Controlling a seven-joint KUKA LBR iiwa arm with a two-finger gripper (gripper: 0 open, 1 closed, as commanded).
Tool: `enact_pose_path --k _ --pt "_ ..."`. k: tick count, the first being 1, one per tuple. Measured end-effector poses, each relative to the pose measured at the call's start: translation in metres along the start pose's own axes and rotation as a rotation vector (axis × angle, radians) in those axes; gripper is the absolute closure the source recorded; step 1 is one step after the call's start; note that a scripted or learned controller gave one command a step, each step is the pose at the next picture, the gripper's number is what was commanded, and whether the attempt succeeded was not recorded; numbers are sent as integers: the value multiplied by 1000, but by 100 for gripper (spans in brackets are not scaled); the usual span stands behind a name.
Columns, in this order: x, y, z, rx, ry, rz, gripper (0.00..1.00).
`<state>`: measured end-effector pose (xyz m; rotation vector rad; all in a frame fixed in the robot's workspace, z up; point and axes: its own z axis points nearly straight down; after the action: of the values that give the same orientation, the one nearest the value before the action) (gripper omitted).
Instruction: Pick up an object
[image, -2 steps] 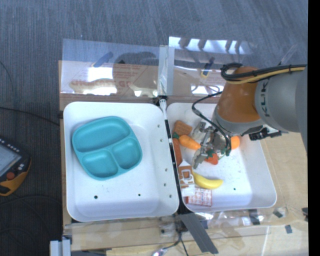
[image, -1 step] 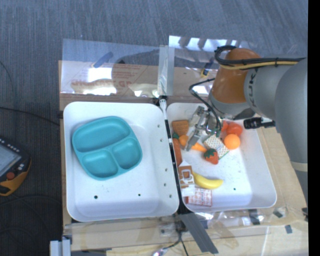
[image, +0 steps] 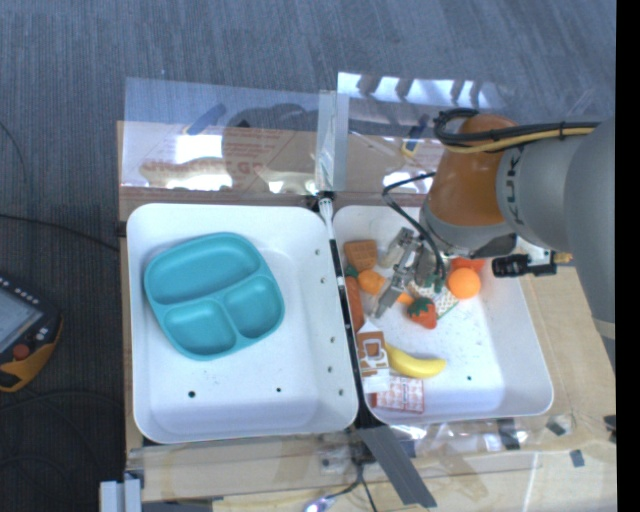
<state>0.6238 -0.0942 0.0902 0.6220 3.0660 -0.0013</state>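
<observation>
My gripper (image: 398, 272) hangs low over the left part of the right bin (image: 515, 375), reaching in from the right below the orange wrist band. Just to its left lies a small orange ball (image: 370, 282), with a brown cracker-like piece (image: 360, 253) behind it. A red strawberry (image: 424, 313) sits right beside the gripper on the near side, and a larger orange (image: 465, 282) lies to its right. A yellow banana (image: 413, 364) lies nearer the front. Nothing visibly hangs from the gripper.
An orange carrot (image: 352, 301) runs along the right bin's left wall. Two printed cartons (image: 372, 350) (image: 400, 398) lie at the front left of that bin. The left bin (image: 200, 400) holds a teal divided plate (image: 212, 293).
</observation>
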Motion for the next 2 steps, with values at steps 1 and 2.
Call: enact_pose_path --k 1,2 --pt "-2 1 -12 1 -7 -2 100" --pt "39 25 -111 2 10 53 100"
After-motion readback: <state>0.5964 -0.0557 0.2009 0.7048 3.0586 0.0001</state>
